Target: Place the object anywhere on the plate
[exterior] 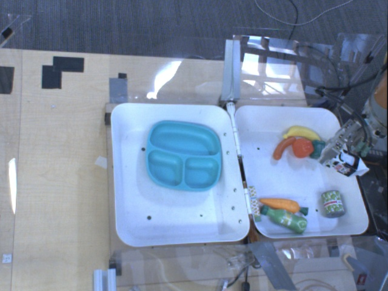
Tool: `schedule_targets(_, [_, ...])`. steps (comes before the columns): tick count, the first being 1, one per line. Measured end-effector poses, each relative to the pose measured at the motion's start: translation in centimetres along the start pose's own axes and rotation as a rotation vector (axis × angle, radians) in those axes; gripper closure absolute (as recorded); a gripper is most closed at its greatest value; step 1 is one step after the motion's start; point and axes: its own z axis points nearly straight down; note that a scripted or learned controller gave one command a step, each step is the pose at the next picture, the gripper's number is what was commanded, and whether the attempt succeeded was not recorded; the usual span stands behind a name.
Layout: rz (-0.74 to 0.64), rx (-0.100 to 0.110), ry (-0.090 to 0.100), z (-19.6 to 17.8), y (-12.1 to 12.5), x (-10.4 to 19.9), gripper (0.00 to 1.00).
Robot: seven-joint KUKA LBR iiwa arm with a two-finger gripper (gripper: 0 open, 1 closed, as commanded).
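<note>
The arm (379, 111) is cut off by the right edge, so little beyond the wrist is seen. The gripper (339, 150) is blurred against the right bin's (303, 117) far corner — its state cannot be made out. A small teal piece (317, 149) beside the red ball (302, 148) is partly covered by the gripper and cannot be identified. The print on the small green can (332, 203) is too small to be read. The clear frame (267, 71) behind the bins is washed out by glare — and the counter (54, 180) is cropped at the left and bottom edges.
</note>
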Motion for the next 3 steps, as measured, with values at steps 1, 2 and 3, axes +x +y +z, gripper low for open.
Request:
schedule_targets(1, [-0.125, 0.000, -0.001, 0.7, -3.5, 2.9, 1.00])
schedule_targets(2, [-0.184, 0.000, -0.001, 3.3, -5.6, 2.8, 1.00])
schedule_targets(3, [-0.356, -0.001, -0.001, 7.0, -4.2, 4.1, 1.00])
